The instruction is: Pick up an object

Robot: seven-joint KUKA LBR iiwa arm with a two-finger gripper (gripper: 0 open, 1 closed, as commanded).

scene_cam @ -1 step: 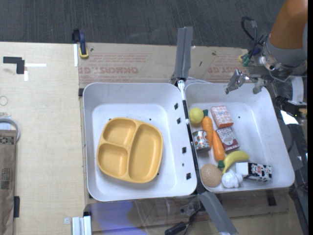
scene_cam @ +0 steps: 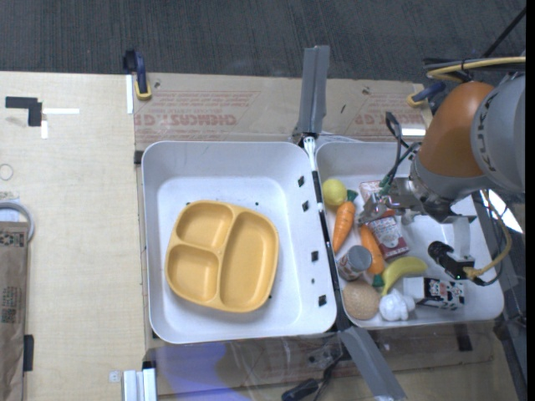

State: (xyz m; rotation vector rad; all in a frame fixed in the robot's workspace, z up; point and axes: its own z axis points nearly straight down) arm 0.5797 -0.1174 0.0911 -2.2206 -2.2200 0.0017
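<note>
The right bin (scene_cam: 489, 312) holds a heap of objects: a yellow lemon (scene_cam: 334, 192), an orange carrot (scene_cam: 343, 224), a small can (scene_cam: 355, 261), a banana (scene_cam: 403, 271), a red and white packet (scene_cam: 390, 236), a round tan bun (scene_cam: 361, 301), a white garlic-like piece (scene_cam: 395, 307) and a small printed box (scene_cam: 443, 290). My gripper (scene_cam: 378, 205) hangs low over the back middle of this bin, just right of the carrot and above the packet's top end. Its tips blend into the clutter, and part of the packet is hidden under it.
The left bin (scene_cam: 159, 249) holds a yellow divided plate (scene_cam: 222, 256). A grey divider post (scene_cam: 314, 90) stands behind the wall between the bins. Cables (scene_cam: 468, 266) loop from the wrist over the right bin's right side. Cardboard (scene_cam: 226, 107) lies behind the bins.
</note>
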